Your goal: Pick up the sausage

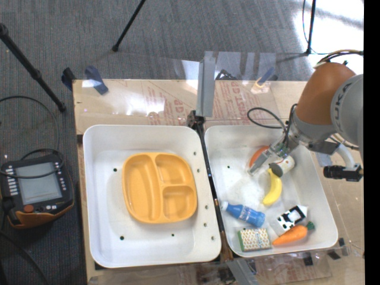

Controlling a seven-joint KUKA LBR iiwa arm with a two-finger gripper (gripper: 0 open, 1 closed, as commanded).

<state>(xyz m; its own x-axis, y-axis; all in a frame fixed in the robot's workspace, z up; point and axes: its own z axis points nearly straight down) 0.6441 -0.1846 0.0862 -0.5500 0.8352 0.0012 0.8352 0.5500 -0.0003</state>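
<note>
The sausage [257, 155], a reddish-orange curved piece, lies in the upper middle of the right bin [222, 141]. My gripper [267, 161] reaches in from the right and sits right over the sausage's lower right side, covering part of it. From this angle I cannot see whether the sausage is between the jaws. The sausage appears to rest on the bin floor.
A banana [273, 187] lies just below the gripper. Lower in the right bin are a blue bottle [244, 214], a black-and-white toy [292, 217], a carrot [291, 235] and a small patterned box [254, 238]. A yellow divided plate [159, 187] lies in the left bin [101, 159].
</note>
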